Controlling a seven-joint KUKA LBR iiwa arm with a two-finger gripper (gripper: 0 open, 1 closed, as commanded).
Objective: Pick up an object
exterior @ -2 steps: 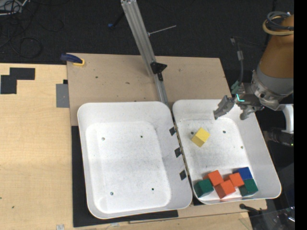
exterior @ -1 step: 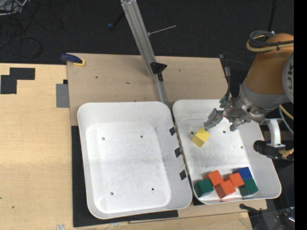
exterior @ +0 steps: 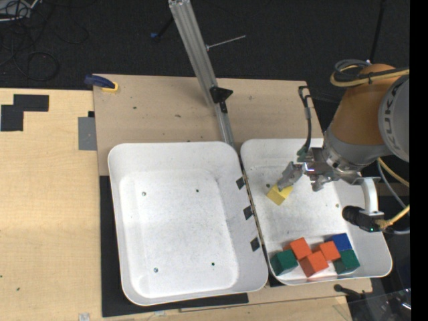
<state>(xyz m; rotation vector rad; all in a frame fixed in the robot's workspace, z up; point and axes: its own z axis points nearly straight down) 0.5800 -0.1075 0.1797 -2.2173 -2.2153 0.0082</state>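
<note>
Yellow block is seen in the right bin, touching the lower tip of the gripper — whether it is clamped cannot be told. The grasp step appears in hand; a straight lift would test it.

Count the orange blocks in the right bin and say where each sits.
3, all in the cluster at the right bin's near edge: orange block one beside a green block, orange block two at the front, orange block three by the blue block. Others may be hidden beneath.
</note>
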